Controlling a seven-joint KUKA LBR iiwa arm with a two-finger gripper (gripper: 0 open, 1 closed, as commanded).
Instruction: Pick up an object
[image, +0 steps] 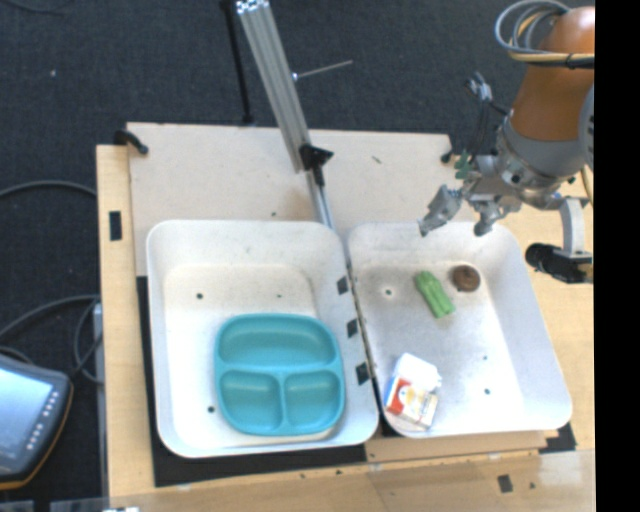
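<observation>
Two bins: shallow white ones are set side by side on the table (230, 170), the left bin (175, 300) and the right bin (520, 340), their inner rims touching.
Carton: one small white carton (413, 392) with red and yellow print is seen at the near edge of the right bin, tilted against the rim; its print is too small to be read.
Tray: one teal tray (280, 374) with three compartments is laid in the near part of the left bin.
Green object: one short green cylinder-like piece (434, 294) is found near the middle of the right bin, lying flat.
Brown object: one small round brown thing (464, 278) is placed just beside the green piece, toward the far side; what it is cannot be made out.
Gripper: one gripper (458, 217) is seen above the far rim of the right bin, well apart from all three loose things.
Fingers: two are spread apart, and nothing is held between them.
Arm: the orange band and grey wrist are cut off at the upper right.
Pole: one metal rail (285, 95) is slanted from the top edge down to the gap between the bins.
Surface: a pale wooden table is surrounded by dark carpet (100, 70), over which cables are run at the left.
Device: one grey handheld unit (25, 415) is cut off at the lower left.
</observation>
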